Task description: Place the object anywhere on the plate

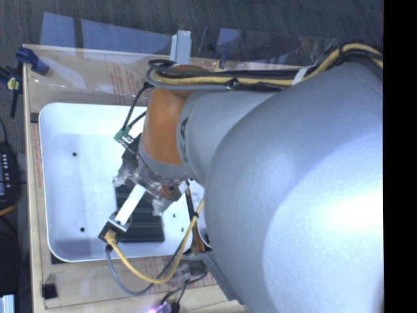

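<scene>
Cables, yellow and grey (140, 272), loop at lower centre of frame over bare wooden bench edge (85, 279). Above, shallow white plastic bin (71, 175), smooth, rounded corners, fills left half. Dark ribbed rectangular object (144, 225) lies flat on bin floor near lower rim, likely task's thing, partly under wrist. Gripper (140, 197) directly above it; open or closed cannot tell. No plate identifiable. Advice: confirm firm grasp before lifting, raise straight. Beyond, matte grey arm with orange band (163, 132).

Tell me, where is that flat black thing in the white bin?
The flat black rectangular object lies near the front edge of the left shallow white bin, directly under the arm's wrist.
</scene>
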`<act>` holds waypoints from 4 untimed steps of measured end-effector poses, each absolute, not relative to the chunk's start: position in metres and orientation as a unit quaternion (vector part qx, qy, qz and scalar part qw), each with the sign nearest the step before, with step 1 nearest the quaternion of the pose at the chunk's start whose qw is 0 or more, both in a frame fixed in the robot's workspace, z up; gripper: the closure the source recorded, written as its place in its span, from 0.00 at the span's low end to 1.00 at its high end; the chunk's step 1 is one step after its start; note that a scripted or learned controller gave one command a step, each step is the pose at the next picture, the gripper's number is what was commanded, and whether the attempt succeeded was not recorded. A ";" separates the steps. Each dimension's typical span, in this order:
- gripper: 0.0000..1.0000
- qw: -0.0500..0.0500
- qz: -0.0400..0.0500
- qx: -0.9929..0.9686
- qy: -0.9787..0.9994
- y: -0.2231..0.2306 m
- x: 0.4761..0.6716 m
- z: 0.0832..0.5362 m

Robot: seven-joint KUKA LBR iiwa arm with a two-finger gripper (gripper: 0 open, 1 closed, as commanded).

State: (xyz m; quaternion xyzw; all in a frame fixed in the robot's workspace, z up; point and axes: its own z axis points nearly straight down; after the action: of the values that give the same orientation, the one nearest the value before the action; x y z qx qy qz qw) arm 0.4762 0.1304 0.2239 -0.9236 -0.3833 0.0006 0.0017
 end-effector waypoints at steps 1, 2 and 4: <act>0.00 0.002 0.005 -0.940 -0.342 0.194 0.490 0.126; 0.00 0.002 0.000 -0.897 -0.442 0.159 0.476 0.287; 0.00 0.001 0.002 -0.934 -0.356 0.177 0.476 0.167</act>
State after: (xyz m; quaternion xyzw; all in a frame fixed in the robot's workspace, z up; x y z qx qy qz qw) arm 0.4758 0.1774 0.1671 -0.9345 -0.3561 0.0021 0.0014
